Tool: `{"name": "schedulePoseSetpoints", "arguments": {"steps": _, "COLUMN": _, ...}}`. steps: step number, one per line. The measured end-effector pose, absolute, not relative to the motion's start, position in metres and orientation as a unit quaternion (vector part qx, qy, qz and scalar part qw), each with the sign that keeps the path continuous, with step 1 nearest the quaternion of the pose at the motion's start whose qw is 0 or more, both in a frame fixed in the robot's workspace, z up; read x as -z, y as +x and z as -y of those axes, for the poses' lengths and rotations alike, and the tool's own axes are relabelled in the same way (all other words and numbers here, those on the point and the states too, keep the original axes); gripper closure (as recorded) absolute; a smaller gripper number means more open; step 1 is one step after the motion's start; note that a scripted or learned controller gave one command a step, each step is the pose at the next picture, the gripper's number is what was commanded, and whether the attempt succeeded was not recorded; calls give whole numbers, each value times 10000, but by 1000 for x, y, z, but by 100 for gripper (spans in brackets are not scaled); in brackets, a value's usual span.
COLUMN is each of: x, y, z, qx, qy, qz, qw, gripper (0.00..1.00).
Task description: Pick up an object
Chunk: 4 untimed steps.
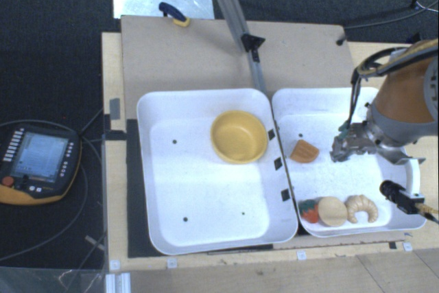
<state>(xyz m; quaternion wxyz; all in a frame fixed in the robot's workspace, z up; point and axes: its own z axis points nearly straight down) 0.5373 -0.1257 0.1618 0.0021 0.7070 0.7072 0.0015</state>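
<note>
Hovering jaws beside orange wedge, touching nothing

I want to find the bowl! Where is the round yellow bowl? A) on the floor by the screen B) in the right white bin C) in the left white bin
C: the round yellow bowl sits inside the left white bin, near its top right corner.

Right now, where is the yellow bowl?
The yellow bowl sits in the left bin, near its top right corner, just across the divide from the orange wedge.
</note>
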Motion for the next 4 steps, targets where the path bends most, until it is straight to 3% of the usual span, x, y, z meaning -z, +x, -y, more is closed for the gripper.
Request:
{"name": "schedulePoseSetpoints", "arguments": {"steps": 1, "x": -216, "y": 548, "z": 123, "qx": -18, "qy": 7066, "qz": -7076, "qw": 22, "gripper": 100}}
{"name": "schedulePoseSetpoints", "arguments": {"steps": 2, "x": -236, "y": 549, "z": 123, "qx": -7, "qy": 7069, "qz": -7073, "qw": 10, "gripper": 100}}
{"name": "schedulePoseSetpoints", "arguments": {"steps": 4, "x": -238, "y": 528, "z": 15, "qx": -11, "qy": 7051, "qz": -7091, "qw": 1, "gripper": 100}}
